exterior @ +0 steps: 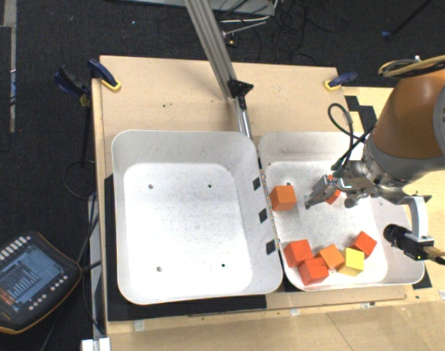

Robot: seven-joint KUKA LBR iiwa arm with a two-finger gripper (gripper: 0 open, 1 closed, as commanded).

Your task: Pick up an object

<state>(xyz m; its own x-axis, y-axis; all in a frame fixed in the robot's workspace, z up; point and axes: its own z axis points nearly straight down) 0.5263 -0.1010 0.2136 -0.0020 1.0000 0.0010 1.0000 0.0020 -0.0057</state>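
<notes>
Several small blocks lie in the right bin (310,159). An orange block (283,197) sits alone near the bin's left wall. Along the front edge are two red-orange blocks (298,251) (313,270), an orange one (332,256), a yellow one (354,260) and another red-orange one (364,243). My gripper (320,199) hangs over the middle of the right bin, just right of the lone orange block and apart from it. Its fingers are open with nothing between them.
The left bin (127,152) stands beside the right one, the two meeting at a ridge with black clips. A slanted metal pole (211,39) comes down to the bins' back edge. A teach pendant (25,280) lies off the bench at lower left.
</notes>
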